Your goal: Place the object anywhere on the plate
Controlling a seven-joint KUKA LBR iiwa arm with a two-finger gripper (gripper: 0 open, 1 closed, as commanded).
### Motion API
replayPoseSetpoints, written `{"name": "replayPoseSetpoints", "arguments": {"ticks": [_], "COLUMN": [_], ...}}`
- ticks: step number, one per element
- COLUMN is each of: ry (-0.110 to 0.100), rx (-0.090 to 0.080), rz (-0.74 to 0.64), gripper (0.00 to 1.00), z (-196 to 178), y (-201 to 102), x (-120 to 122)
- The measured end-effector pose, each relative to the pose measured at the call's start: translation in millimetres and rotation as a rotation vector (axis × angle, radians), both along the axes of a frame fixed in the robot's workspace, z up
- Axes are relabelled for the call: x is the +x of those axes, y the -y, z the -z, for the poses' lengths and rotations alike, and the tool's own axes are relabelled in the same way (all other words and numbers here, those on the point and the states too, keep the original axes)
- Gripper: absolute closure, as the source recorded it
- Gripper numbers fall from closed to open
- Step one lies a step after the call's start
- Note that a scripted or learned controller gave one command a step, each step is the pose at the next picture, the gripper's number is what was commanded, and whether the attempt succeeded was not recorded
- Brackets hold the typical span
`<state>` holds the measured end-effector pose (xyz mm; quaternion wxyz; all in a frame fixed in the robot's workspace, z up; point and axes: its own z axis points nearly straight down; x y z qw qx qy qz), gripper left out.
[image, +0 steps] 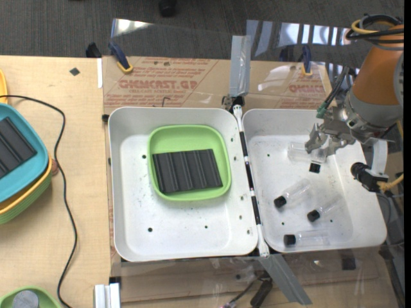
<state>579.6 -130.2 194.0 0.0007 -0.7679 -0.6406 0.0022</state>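
A green square plate (188,141) with a dark ridged insert (187,171) rests in the left bin (128,191). Several clear vials with black caps lie in the right bin (359,233): one (293,193) near the middle, one (323,208) to its right, one (307,239) by the front wall. Another clear vial (297,151) lies at the back, and a black cap (314,167) sits just in front of it. My gripper (319,145) hangs low over the back of the right bin, right beside that vial and above the black cap. Nothing shows as lifted.
A teal and green stack of dishes (22,165) sits on the wooden table at far left, with a black cable (64,172) running past it. Cardboard and clear plastic sheets stand behind the bins. The arm's grey and orange body (379,76) fills the upper right.
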Motion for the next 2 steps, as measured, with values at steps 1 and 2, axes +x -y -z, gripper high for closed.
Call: {"name": "replayPoseSetpoints", "arguments": {"ticks": [1, 2], "ry": [0.0, 0.002], "rx": [0.0, -0.001], "rz": [0.001, 0.322], "gripper": [0.0, 0.0], "z": [-0.1, -37.5], "y": [0.1, -33.5], "x": [0.0, -19.3]}}
